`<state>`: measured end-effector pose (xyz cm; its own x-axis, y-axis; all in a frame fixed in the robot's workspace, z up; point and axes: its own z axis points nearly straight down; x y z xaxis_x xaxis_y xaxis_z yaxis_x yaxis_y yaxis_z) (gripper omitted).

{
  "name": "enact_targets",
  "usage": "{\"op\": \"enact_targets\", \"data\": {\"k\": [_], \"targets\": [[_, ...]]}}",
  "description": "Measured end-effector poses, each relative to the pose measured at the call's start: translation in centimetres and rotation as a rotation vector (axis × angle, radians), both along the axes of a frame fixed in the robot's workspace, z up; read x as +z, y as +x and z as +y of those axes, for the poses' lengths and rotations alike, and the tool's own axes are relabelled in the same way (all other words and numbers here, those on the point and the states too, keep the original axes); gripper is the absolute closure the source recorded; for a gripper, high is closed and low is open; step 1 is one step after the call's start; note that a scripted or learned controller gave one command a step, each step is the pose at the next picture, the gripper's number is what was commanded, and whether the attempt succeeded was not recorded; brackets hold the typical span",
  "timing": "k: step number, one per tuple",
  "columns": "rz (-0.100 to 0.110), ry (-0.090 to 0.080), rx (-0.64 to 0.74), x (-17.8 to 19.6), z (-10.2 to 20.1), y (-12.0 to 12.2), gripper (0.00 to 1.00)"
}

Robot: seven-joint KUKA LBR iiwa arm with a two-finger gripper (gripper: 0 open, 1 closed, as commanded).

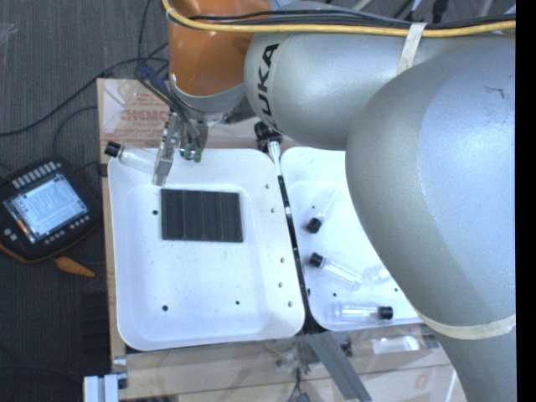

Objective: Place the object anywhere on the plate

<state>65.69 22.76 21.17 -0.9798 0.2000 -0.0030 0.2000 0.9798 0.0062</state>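
A dark grey ribbed rectangular plate (201, 215) lies flat in the upper half of the left bin (201, 308). A clear tube with a black cap (122, 152) rests at that bin's far left corner, by the rim. My gripper (177, 166) hangs just beyond the plate's far left corner, to the right of that tube. It is open, and nothing shows between its fingers. The orange band and grey arm cover the far side of both bins.
Three more clear tubes with black caps lie in the right bin (322, 170): one near the divider (321, 212), one mid-bin (335, 267), one by the near rim (362, 312). A handheld control pendant (46, 208) sits off the bench to the left.
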Motion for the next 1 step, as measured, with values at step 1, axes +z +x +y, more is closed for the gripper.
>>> {"op": "enact_targets", "data": {"k": [1], "targets": [[-0.002, 0.003, -0.001, 0.93, 0.08, 0.04, 1.00]]}}
